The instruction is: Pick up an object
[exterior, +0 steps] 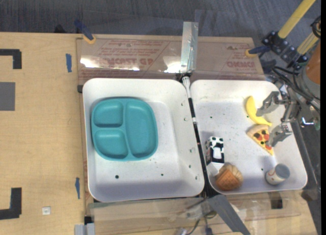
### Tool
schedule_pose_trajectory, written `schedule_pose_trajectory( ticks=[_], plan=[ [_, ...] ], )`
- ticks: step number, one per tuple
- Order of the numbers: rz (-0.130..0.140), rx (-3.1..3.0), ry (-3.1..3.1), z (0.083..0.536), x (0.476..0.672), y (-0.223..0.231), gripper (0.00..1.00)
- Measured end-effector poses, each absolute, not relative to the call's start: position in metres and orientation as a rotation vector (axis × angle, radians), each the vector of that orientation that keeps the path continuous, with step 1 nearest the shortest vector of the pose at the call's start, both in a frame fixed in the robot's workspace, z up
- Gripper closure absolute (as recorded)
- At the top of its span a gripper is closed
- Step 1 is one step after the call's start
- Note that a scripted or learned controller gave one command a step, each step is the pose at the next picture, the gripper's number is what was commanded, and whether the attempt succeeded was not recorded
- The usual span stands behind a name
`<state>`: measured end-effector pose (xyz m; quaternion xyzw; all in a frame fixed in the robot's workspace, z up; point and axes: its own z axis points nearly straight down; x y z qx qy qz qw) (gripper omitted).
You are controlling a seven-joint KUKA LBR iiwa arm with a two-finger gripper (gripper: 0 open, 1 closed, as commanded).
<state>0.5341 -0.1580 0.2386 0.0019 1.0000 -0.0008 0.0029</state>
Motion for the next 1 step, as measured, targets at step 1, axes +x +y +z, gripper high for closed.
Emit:
schedule_pose_trajectory(
  ticks=[1],
  plan=[
    [0.000, 0.215, 3.128, 0.0956, 0.5431, -0.1385, 0.00]
  ],
)
